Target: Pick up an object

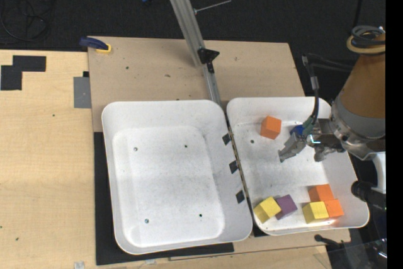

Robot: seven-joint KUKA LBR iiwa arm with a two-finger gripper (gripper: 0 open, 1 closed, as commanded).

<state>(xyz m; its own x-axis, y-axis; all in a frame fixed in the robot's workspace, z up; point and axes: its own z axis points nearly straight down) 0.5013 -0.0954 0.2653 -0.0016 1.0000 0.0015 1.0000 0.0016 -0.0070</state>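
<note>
White plastic forms the two shallow bins set side by side on the tabletop (157, 69), the left bin (126, 116) being seen beside the right bin (242, 111), in which all the blocks are gathered. The gripper (291, 152) is seen low over the middle of the right bin, reached in from the right by the grey arm (365, 97) with its orange band. Whether the fingers are apart or together cannot be told, and no block is seen between them. An orange cube (271, 127) is found just to the upper left of the gripper, near it but apart from it. Along the near edge of the right bin, a yellow block (267, 208) and a purple block (286, 205) are placed touching each other, and further right a second yellow block (315, 211) is seen against two orange blocks (326, 198). A metal rail (186, 16) is leaned at a slant behind the bins, and a small blue and yellow clamp (94, 44) is seen at the far left corner of the tabletop.
</note>
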